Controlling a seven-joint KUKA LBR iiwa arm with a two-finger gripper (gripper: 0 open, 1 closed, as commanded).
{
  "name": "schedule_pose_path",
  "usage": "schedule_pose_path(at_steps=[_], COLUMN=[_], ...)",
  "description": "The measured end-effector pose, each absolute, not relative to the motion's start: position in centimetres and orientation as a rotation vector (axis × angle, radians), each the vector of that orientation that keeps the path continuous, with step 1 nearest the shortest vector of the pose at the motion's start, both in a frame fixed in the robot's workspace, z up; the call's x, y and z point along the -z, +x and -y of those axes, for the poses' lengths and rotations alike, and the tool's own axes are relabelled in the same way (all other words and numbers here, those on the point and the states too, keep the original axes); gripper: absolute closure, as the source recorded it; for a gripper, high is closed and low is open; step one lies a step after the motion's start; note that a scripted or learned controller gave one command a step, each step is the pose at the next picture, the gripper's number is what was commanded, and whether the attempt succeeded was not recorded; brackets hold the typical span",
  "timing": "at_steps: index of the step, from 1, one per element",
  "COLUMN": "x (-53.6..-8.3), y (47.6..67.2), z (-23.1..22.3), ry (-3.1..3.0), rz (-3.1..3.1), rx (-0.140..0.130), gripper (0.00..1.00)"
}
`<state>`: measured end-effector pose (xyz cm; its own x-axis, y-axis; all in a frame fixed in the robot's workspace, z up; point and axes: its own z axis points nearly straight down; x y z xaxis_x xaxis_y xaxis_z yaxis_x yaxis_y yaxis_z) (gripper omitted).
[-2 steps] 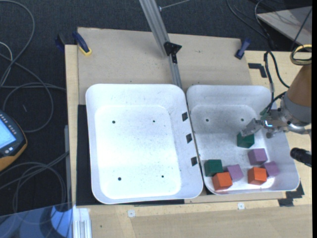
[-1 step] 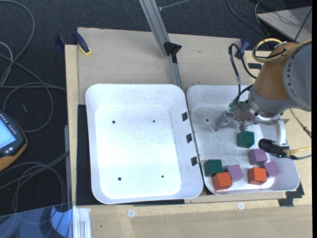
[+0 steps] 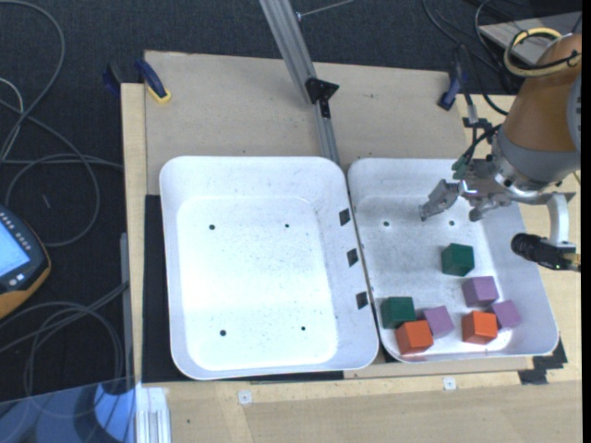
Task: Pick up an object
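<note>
The two-finger gripper (image 3: pixel 459 203) hangs above the upper part of the shallow white right-hand bin (image 3: pixel 397 187), fingers spread apart with nothing between them. All the candidate objects lie in this bin, toward its near end. The dark green cube (image 3: pixel 456 259) sits alone, nearest the gripper and apart from its neighbours, so it appears the most suitable target. The remaining objects are crowded: a second green block (image 3: pixel 398 311) touches an orange block (image 3: pixel 415 336), with a purple block (image 3: pixel 438 320) just beside them; another orange block (image 3: pixel 479 326) sits between two further purple blocks (image 3: pixel 480 291) and (image 3: pixel 506 314). For a clean grasp, centre the open fingers over the isolated green cube, align them with two opposite faces, descend vertically, then close. Avoid the clustered blocks, where a finger would likely strike a neighbour.
</note>
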<state>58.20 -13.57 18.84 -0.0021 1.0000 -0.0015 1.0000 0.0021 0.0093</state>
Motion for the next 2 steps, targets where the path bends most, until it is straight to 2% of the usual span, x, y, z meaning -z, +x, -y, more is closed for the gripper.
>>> schedule_pose_path(at_steps=[1, 2], x=[-33.6, -21.6], y=[55.7, 55.0], z=[21.2, 21.8], ry=[2.216, 2.229], rz=[-2.21, -2.226], rx=[-0.005, 0.006], gripper=[0.0, 0.0])
